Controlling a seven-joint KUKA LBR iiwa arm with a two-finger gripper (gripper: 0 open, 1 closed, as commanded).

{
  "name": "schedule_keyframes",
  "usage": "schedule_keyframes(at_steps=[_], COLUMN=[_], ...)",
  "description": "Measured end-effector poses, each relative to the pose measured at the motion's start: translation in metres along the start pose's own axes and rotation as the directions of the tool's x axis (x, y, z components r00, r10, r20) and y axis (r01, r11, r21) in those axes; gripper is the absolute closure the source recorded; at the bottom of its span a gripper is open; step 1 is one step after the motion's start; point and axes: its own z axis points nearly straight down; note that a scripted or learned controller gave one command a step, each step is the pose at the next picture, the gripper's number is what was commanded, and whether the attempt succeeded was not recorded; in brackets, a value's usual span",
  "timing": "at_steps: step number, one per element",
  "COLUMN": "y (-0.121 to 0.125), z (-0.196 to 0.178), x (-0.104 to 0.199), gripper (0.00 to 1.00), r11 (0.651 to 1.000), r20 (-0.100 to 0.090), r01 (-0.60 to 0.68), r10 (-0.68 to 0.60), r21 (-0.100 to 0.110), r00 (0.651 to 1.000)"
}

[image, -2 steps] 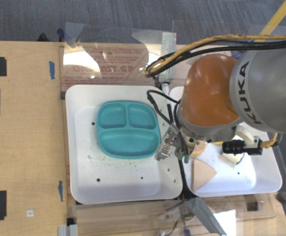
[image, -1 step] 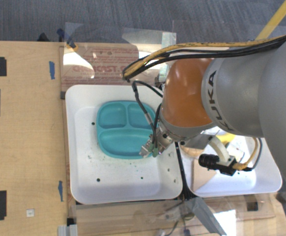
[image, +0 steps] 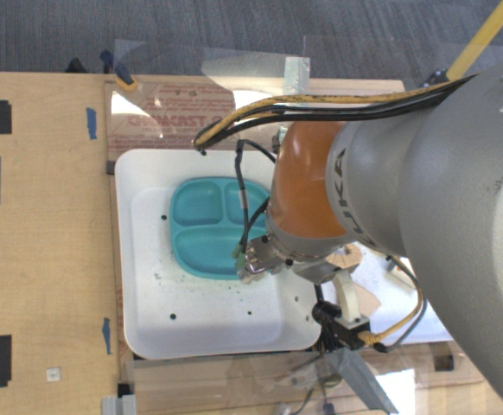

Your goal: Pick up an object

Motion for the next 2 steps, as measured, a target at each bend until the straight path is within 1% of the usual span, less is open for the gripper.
schedule_keyframes(at_steps=[1,2], y=[0.000,0.004], z=[-0.008,-0.002], x=[0.011,0.028], gripper=[1.00,1.00], r11=[0.930,0.734], r20=[0.000,0.001], r01=[-0.367,-0.680], r10=[0.367,0.680], r21=[-0.003,0.000], r00=[0.930,0.734])
